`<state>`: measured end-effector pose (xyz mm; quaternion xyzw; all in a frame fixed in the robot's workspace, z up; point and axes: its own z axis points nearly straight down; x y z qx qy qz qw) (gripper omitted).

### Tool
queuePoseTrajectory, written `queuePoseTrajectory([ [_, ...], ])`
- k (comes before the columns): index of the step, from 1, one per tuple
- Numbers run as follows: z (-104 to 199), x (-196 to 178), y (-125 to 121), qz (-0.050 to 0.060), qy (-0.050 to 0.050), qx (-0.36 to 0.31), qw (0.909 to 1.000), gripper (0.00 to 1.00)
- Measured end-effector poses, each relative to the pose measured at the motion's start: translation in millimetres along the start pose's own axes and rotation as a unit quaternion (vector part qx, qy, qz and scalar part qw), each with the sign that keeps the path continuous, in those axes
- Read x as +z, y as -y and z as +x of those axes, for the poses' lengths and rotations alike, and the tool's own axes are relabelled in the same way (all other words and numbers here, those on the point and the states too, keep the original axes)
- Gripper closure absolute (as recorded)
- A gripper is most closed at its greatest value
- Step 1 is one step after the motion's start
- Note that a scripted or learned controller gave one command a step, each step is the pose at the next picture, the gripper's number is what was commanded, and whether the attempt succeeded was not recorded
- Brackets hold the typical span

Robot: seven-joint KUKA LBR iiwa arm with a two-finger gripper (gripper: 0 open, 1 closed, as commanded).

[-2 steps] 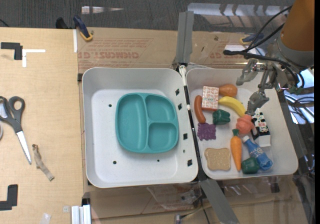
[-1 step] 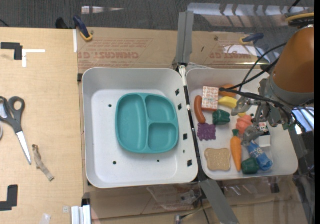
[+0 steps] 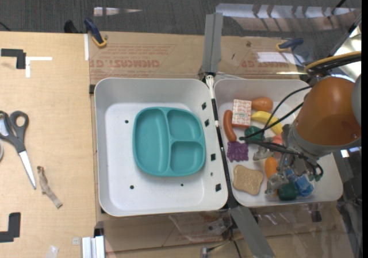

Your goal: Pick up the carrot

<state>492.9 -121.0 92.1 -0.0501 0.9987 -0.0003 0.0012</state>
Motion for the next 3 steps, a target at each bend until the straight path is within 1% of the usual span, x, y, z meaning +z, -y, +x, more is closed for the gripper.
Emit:
queuePoseTrajectory([
  [1, -2, -10, -1, 0.001, 0.002, -0.002, 1.0000, 1.00],
  [2, -27, -100, -59, -0.001, 0.001, -0.156, 0.9877, 1.00],
  [3, -24, -135, -58, -0.001, 0.001, -0.401, 0.9162, 1.00],
])
